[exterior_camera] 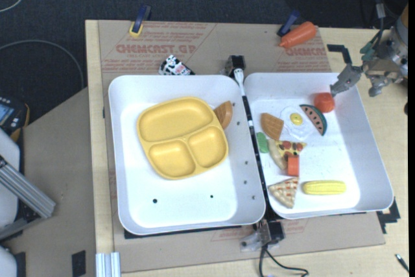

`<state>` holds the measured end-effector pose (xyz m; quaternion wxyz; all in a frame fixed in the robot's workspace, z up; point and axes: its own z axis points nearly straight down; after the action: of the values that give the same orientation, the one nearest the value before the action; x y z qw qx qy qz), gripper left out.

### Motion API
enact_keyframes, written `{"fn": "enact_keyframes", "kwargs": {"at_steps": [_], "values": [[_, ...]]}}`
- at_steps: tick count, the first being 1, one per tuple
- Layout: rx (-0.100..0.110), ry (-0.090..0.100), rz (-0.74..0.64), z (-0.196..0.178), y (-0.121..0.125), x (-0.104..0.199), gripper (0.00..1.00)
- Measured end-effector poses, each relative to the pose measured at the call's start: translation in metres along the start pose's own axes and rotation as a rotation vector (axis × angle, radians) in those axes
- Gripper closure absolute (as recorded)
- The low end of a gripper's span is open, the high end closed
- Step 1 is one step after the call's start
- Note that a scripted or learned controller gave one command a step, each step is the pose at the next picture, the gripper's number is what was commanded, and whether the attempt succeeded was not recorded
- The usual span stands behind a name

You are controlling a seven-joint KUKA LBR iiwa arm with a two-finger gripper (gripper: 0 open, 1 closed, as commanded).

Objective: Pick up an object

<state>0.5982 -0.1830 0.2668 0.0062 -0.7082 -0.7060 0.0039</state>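
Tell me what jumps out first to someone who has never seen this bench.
The big yellow divided plate dominates the left bin. The right bin holds a bright scatter of toy food, among it a corn cob, a watermelon slice and a pizza slice. At the right bin's upper right corner the gripper hangs beside a red tomato-like piece.

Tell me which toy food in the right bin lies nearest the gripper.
The red tomato, at the bin's far right edge, just beside the gripper. The watermelon slice, fried egg and corn cob all lie farther away.
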Motion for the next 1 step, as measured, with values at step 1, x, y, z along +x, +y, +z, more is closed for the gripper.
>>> {"fn": "enact_keyframes", "kwargs": {"at_steps": [1], "values": [[-0.014, -0.003, -0.003, -0.0081, 0.002, 0.0006, 0.0]]}}
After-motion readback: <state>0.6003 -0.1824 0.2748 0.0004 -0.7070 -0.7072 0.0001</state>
